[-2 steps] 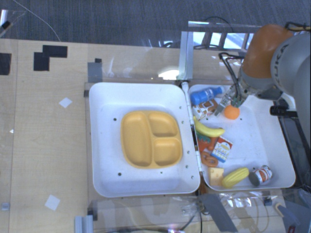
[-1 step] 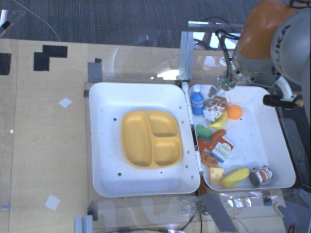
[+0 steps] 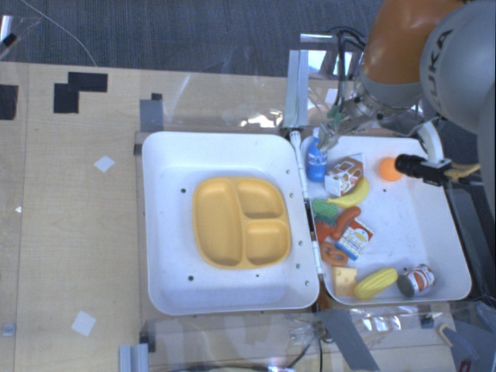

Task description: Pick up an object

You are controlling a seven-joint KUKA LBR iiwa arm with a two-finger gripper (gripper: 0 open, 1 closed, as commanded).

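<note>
My gripper hangs over the far left corner of the right bin, below the orange band of the arm. Its tip sits just above a small blue bottle that stands against the bin's left wall. Beside the bottle lie a small red and white carton and a yellow banana. An orange ball rests further right, partly behind a black part of the arm.
The right bin also holds a green toy, red sausages, a small card, a yellow block, a yellow corn-like piece and a can. A yellow divided plate lies in the left bin.
</note>
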